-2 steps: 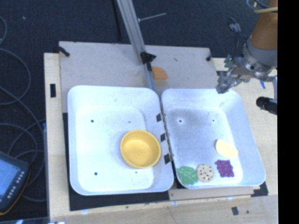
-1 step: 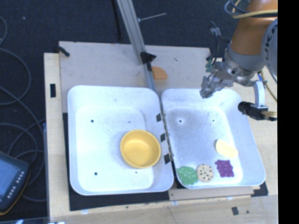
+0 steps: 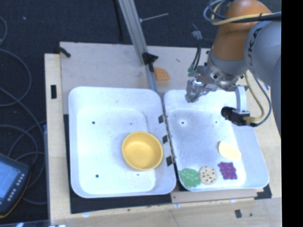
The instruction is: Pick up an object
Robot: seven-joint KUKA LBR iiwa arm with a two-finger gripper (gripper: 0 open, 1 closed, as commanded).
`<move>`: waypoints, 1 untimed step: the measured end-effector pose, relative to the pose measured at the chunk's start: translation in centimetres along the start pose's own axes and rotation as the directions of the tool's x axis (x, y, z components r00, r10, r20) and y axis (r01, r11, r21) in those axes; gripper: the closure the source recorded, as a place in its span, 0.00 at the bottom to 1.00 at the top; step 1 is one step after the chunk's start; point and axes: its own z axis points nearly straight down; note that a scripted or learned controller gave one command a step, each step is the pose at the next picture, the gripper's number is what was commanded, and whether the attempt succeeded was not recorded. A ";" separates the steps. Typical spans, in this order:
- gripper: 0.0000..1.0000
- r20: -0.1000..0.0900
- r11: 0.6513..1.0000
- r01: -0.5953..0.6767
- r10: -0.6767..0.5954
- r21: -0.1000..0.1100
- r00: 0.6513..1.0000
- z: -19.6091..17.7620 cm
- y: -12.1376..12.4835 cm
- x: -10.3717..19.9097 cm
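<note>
No writing, label, brand, number or sign can be read anywhere in this view. The screen (image 3: 10, 183) at the lower left edge glows pale blue, but whatever it displays is too small and blurred to make out. The two white bins (image 3: 83, 126) (image 3: 246, 141) carry only dark specks and small black clips, not letters. The yellow bowl (image 3: 142, 150), the green piece (image 3: 190, 176), the cookie (image 3: 207, 174), the purple piece (image 3: 227, 170) and the pale yellow piece (image 3: 229, 150) bear no print that can be read. The arm (image 3: 239, 27) shows bare orange and grey surfaces.
</note>
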 end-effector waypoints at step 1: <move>1.00 0.000 1.000 0.000 0.000 0.001 1.000 1.3 0.1 5.1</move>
